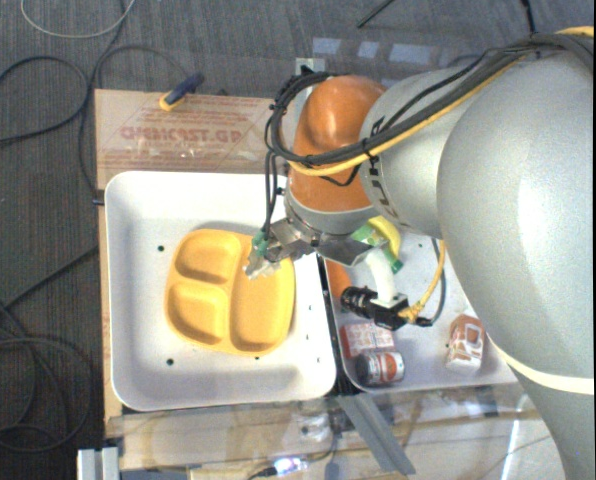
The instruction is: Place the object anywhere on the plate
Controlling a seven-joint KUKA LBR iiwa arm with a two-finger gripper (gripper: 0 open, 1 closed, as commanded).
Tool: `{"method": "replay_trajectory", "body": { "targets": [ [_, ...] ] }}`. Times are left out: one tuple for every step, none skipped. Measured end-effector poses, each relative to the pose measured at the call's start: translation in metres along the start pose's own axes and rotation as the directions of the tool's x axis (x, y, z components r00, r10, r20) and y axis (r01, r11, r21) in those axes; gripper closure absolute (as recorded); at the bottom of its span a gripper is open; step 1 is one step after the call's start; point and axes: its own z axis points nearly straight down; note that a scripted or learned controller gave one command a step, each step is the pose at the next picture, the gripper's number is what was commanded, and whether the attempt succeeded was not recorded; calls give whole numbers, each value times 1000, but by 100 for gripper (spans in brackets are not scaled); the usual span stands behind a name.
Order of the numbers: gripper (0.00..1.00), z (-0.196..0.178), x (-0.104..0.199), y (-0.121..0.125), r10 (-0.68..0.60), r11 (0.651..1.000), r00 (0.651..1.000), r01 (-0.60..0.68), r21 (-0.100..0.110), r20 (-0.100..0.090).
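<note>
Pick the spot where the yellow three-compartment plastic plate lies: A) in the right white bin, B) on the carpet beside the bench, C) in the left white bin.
C: the yellow three-compartment plastic plate rests on the floor of the left white bin.

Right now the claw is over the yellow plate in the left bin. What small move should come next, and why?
Probably a short lift straight up for a clearer look. The claw sits low over the upper right edge of the yellow plate in the left bin, and from this angle I cannot tell whether it carries anything. The cans and other items lie in the right bin.
</note>
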Motion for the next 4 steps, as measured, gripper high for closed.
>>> {"method": "replay_trajectory", "body": {
  "targets": [
    [100, -40, 99, 31, -31, 1000, 1000, 31, -1, 2],
    [0, -40, 98, 31, -30, 1000, 1000, 30, -1, 3],
    [100, -47, 99, 31, -32, 999, 999, 32, 3, 4],
    [0, -47, 99, 31, -32, 999, 999, 32, 3, 5]
  ]
}}
